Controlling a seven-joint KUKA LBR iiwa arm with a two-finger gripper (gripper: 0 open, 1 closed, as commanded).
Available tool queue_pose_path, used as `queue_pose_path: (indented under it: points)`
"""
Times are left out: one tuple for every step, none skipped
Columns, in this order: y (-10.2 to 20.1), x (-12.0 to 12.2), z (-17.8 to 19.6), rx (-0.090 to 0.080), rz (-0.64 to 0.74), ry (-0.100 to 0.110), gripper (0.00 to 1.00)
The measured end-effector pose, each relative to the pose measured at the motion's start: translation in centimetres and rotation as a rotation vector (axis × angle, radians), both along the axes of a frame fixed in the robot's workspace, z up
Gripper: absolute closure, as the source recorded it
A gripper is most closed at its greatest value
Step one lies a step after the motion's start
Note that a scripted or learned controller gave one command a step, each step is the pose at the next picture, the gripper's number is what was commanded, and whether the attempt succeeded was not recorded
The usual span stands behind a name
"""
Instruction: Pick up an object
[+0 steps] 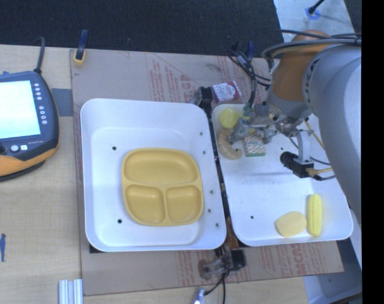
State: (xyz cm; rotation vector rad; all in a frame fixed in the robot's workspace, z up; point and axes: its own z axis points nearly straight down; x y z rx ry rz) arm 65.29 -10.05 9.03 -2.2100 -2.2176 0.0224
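My gripper (247, 133) reaches down into the back left corner of the right bin (267, 195). It hangs among three things there: a yellow round piece (228, 117) to its left, a tan ring-shaped piece (228, 148) below it, and a small green and white box (254, 148) just under the wrist. Whether it touches any of them I cannot tell. A yellow corn cob (314, 214) and a pale yellow lump (290, 223) lie at the front right of the same bin.
The left bin (103, 170) holds a yellow divided tray (162, 186). A small pinkish packet (224, 92) lies behind the bins on the cardboard. A teach pendant (18, 122) rests on the bench at far left.
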Motion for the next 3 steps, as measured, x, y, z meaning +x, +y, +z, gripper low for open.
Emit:
queue_pose_path:
  points:
    - [0.20,0.01,0.07,-0.003,-0.001,-0.001,0.00]
    - [0.21,-0.22,0.16,-0.001,-0.003,-0.010,0.00]
    - [0.27,0.06,0.16,-0.003,-0.001,-0.004,0.00]
